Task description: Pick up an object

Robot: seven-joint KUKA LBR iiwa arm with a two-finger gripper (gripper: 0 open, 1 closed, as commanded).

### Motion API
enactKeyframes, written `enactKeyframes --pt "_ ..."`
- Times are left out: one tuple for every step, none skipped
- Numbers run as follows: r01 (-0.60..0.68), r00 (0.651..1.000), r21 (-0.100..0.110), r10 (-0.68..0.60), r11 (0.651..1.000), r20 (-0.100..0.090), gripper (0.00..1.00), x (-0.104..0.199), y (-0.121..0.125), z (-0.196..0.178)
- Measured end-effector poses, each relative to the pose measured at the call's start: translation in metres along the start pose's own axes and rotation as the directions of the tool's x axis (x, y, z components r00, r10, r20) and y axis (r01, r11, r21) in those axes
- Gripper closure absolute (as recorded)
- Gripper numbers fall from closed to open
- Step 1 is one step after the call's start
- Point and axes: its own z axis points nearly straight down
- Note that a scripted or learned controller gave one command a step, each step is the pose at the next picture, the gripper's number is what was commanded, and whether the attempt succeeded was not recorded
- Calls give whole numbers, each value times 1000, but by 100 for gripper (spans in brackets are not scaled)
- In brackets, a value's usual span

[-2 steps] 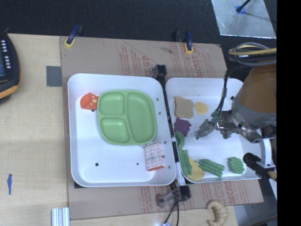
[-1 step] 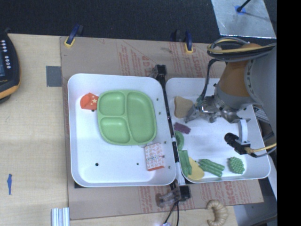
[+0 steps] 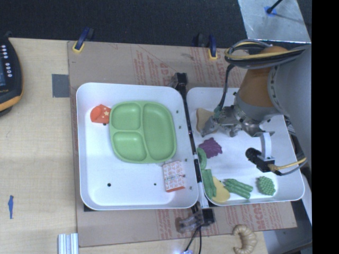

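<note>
In the right bin [image 3: 280,142], my gripper [image 3: 219,123] hangs low over the upper left part, just right of a tan wedge-shaped piece [image 3: 202,118]. A purple grape bunch [image 3: 212,147] lies just below the gripper. Along the bin's left wall lies a green pod [image 3: 202,156], and further down a long green vegetable [image 3: 210,182] beside a yellow piece [image 3: 221,194]. Green beans [image 3: 238,187] and a round textured green item [image 3: 266,185] rest near the front wall. Nothing shows held in the gripper.
The left bin [image 3: 95,173] holds a green divided plate [image 3: 143,131], a red item with a star [image 3: 99,114] and a small printed carton [image 3: 174,175]. A black cable fitting [image 3: 258,160] hangs over the right bin. A tan curled object [image 3: 244,238] lies outside in front.
</note>
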Motion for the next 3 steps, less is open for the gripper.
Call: enactKeyframes --pt "0 1000 -7 0 1000 2 0 -30 66 -27" --pt "0 1000 -6 0 1000 5 0 -2 65 -3" --pt "-11 1000 -1 11 1000 5 0 -113 61 -1"
